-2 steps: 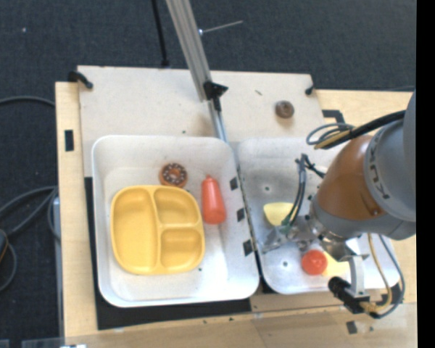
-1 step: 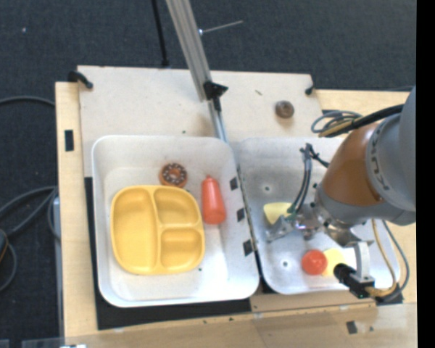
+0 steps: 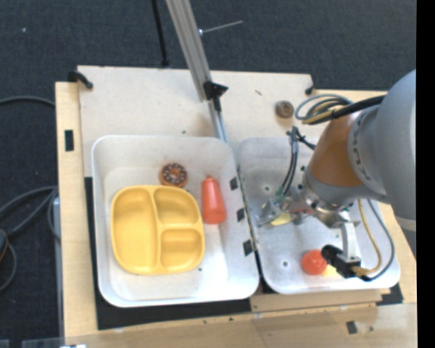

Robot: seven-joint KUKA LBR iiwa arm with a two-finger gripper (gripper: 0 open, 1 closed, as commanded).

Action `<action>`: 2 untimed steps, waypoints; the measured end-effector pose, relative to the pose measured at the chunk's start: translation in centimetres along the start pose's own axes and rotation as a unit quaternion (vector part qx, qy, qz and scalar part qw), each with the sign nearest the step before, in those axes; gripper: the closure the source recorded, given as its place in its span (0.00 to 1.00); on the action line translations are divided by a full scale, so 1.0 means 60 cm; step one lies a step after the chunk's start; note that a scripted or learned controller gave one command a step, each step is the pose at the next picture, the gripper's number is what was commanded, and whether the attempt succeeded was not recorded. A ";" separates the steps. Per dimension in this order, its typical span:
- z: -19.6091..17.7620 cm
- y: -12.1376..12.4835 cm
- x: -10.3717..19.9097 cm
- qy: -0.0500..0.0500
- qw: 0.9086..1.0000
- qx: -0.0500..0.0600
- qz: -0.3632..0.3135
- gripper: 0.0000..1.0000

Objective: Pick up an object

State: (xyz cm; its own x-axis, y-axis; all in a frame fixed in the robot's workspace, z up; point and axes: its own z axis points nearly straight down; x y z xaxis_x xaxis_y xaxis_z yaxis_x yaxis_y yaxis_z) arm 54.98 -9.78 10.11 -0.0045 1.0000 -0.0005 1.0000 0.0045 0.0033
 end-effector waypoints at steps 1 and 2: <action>-0.018 -0.002 -0.004 -0.001 1.000 0.001 -0.002 1.00; 0.000 0.086 -0.025 -0.001 1.000 -0.001 0.000 1.00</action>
